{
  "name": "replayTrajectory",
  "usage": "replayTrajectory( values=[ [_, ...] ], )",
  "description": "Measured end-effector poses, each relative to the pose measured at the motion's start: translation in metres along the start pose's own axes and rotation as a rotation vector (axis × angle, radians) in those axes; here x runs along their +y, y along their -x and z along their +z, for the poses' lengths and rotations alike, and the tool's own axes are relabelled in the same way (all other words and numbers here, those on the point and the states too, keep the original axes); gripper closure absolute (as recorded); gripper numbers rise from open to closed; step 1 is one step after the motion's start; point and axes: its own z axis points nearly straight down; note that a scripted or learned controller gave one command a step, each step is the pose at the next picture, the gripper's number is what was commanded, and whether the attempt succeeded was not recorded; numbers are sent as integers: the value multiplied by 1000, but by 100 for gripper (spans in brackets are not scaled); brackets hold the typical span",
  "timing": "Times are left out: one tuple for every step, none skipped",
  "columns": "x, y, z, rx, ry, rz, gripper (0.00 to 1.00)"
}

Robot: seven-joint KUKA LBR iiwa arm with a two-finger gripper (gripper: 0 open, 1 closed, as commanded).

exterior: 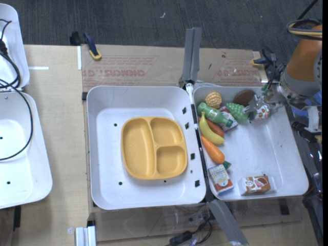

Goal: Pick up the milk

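Two small cartons lie at the front of the right bin [287,152]. One is white with an orange picture [220,179] and rests against the bin's left wall. The other [256,184] has a brown and orange label and lies flat to its right. The labels are too small to tell which one is the milk. My gripper [258,108] is low in the far right part of that bin, well behind both cartons. A small white and orange-red object [262,114] sits right at its tip, beside the green grapes [236,110].
A banana [209,130], a carrot [213,149], a green bottle [216,115], a yellow knobbly fruit [213,99] and a brown item [244,96] crowd the right bin's far left. The left bin [102,137] holds a yellow divided plate [154,147]. A grey post [192,55] stands between the bins.
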Motion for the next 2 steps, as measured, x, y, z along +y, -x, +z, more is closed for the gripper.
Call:
replayTrajectory(
  values=[
    [-1,0,-6,-1,-5,-2,100],
    [-2,12,-86,5,-26,157,100]
  ],
)
